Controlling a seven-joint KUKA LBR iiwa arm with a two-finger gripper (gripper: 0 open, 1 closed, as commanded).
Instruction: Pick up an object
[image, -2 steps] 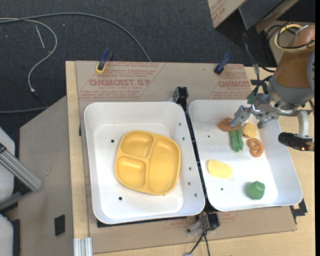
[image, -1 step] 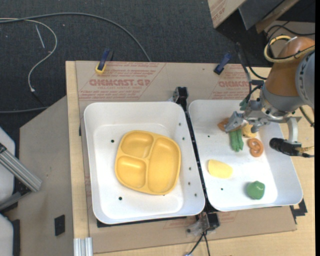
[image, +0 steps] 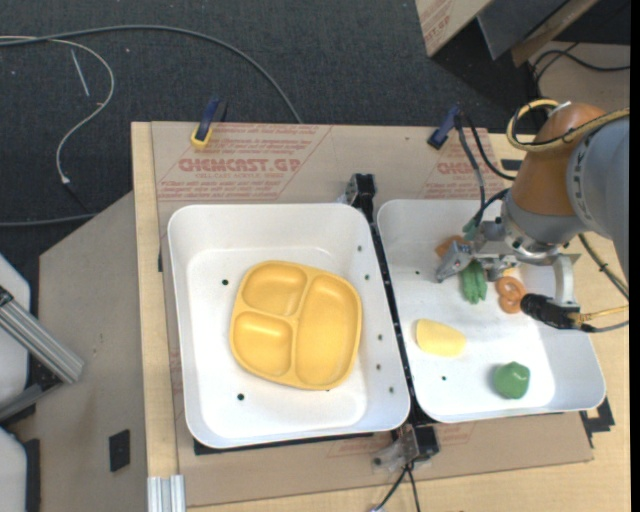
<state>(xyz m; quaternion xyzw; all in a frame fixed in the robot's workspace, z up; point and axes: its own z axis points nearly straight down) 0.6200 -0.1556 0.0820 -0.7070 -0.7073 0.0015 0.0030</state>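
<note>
Three small things crowd the gripper (image: 478, 264), which sits low in the far part of the right bin (image: 430, 222). A long green piece (image: 473, 287) lies directly at its tip, an orange ring-shaped piece (image: 511, 293) just beside that, and a small orange scrap (image: 446, 246) on the other side. Whether the gripper is spread or closed cannot be told from this slant, nor whether the long green piece is caught in it or merely lies beneath. That crowding looks like the main hazard. A close here may pinch the green piece off-centre, so that it slips out on the lift, or it may catch the orange ring-shaped piece as well and drag both. The bin's far wall is near, so a nudged piece could be pushed against it and become harder to reach. Further out, a pale yellow wedge (image: 439, 338) and a rounded green object (image: 511, 380) lie apart from each other on open floor, easier targets that a failed try here should not disturb. The yellow divided plate (image: 297, 325) in the left bin (image: 195, 240) is well out of the way.
</note>
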